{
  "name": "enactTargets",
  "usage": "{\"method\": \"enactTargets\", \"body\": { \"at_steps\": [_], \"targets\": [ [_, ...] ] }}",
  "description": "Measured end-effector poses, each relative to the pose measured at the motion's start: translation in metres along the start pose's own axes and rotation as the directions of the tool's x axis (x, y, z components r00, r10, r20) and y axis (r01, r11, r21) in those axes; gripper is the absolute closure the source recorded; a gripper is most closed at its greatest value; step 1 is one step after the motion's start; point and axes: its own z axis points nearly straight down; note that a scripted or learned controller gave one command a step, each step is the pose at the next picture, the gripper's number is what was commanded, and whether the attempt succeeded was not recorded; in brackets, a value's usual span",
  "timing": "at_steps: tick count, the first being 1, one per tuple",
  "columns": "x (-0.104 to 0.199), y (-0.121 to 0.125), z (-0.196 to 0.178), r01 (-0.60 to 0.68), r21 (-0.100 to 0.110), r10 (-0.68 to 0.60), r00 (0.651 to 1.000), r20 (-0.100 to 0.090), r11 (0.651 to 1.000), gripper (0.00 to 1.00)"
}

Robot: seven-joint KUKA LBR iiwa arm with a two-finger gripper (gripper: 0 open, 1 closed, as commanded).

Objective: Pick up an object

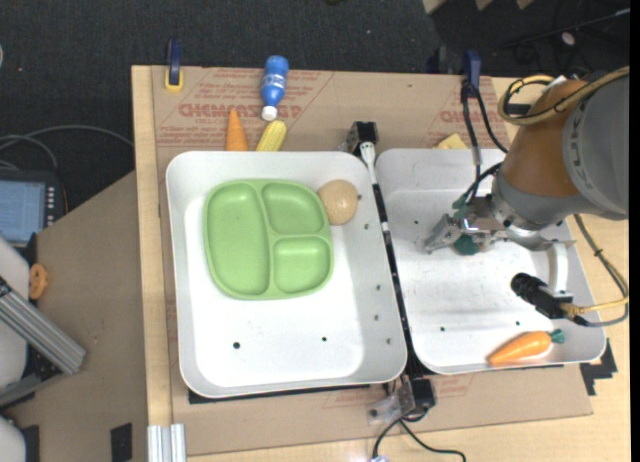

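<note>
While tool (447, 238) hovers in right bin (420, 330), carrot (520, 348) near front.

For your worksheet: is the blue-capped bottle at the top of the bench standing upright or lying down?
Lying down. The bottle shows its full length along the cardboard, blue end pointing away from the left bin, outside both bins.

— What's in the left bin (200, 250)?
— A divided plate (268, 238), a ball (339, 201) at its far right corner.
— And the right bin (440, 345)?
— A carrot (520, 347) by the near right corner

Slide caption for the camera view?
Gripper low in right bin; toy carrot near its front edge.
</note>
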Motion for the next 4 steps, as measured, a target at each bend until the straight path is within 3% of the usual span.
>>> {"method": "enactTargets", "body": {
  "at_steps": [4],
  "targets": [
    [0.0000, 0.0000, 0.0000, 0.000, 0.000, 0.000, 1.000, 0.000, 1.000, 0.00]
  ]
}}
